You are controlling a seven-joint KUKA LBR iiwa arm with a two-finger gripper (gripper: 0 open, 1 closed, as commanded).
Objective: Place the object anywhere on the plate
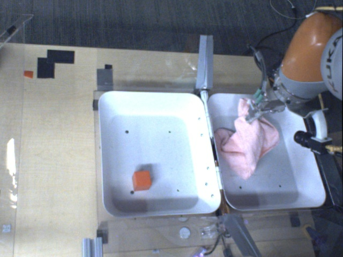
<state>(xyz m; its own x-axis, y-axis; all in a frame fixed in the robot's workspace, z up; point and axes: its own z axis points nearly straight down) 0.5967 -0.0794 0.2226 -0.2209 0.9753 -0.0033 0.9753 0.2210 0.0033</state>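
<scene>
Pinching the pink cloth (247,142), the claw (257,110) dangles it lengthwise toward lower left.

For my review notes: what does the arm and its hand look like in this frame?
The arm is a rounded grey body with a large glossy orange band above the wrist. Thin black cables loop behind it near the top. The hand is small, metallic grey, with a bit of teal-green at its base. A black-and-white fitting sticks out below the wrist.

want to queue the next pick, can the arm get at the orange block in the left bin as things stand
Probably yes. The orange block lies alone on the open floor of the left bin, nothing over or beside it. The gripper is over the right bin at the pink cloth, so it must cross the divider.
</scene>
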